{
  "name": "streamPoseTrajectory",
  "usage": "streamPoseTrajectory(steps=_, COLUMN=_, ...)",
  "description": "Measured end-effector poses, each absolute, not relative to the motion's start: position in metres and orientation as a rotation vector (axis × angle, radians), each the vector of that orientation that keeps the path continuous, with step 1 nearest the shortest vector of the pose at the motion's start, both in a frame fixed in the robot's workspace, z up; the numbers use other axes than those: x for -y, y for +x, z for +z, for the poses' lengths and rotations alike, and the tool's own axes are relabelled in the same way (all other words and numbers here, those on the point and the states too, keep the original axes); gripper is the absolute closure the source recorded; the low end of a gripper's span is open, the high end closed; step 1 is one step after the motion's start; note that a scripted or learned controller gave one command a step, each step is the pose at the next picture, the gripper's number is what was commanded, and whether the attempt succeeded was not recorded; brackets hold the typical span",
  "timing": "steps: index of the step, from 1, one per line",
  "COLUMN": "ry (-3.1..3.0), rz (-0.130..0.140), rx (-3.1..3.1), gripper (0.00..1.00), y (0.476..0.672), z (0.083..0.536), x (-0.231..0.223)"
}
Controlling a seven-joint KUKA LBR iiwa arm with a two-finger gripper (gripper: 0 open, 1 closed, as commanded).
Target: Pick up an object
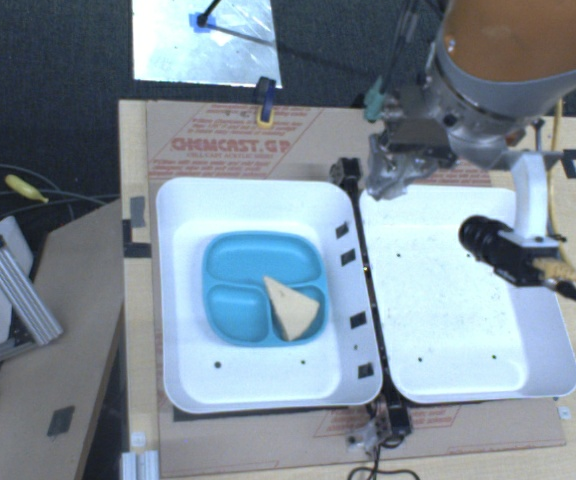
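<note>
A tan wedge-shaped object (293,309) lies in the lower right compartment of a blue divided plate (238,268), which sits in the left white bin (183,298). The gripper (392,171) hangs below the grey and orange arm (513,38), over the far left corner of the right white bin (448,368). It is well apart from the wedge, up and to the right of it. I see nothing held in it.
A black cylinder (496,244) on a white bracket (530,196) juts over the right bin's right side. Black clips (353,258) line the seam between the bins. A shiny sheet (206,28) lies at the back, and a metal frame (8,288) stands at the left.
</note>
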State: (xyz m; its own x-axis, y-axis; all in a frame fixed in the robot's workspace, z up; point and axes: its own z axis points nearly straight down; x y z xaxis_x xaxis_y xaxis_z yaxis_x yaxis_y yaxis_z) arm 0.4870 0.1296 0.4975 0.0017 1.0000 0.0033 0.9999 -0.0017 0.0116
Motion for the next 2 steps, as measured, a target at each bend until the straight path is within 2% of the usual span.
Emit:
streamPoseTrajectory(steps=1, ry=2.224, rz=-0.003, rx=-2.22, gripper=1.0, y=0.486, z=0.446, x=-0.107)
streamPoseTrajectory(steps=2, ry=2.221, rz=0.0, rx=-2.221, gripper=1.0, y=0.487, z=0.419, x=-0.101)
